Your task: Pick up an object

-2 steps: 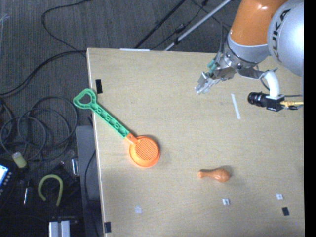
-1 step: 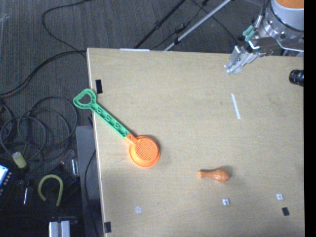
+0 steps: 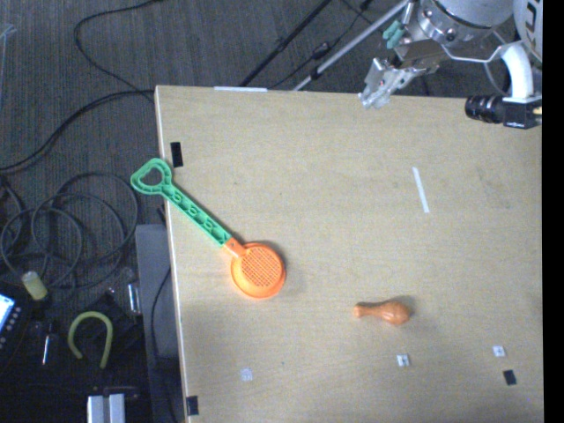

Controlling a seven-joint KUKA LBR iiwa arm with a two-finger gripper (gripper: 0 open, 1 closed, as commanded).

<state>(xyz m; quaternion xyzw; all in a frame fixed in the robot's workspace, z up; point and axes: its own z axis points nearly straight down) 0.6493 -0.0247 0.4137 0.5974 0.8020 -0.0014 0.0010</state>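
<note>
While the claw (image 3: 377, 95) hangs at the far edge of the surface (image 3: 352, 174), near the view's top right, nothing lies under it or between its fingers; how far those fingers are parted I cannot tell at this size. The things worth taking lie well apart from it, toward the near side. The orange chicken-leg toy (image 3: 385, 311) sits almost straight toward the viewer from the claw, its long axis running left to right across the view, thick end to the right. The strainer (image 3: 211, 234) lies down and to the left: its green handle overhangs the left edge of the surface and its orange round head rests on the wood, the long axis slanting from upper left to lower right. By my judgement the chicken-leg toy is the easier approach, and the fingers would close best across its narrow neck, so square to that left-right axis.
</note>
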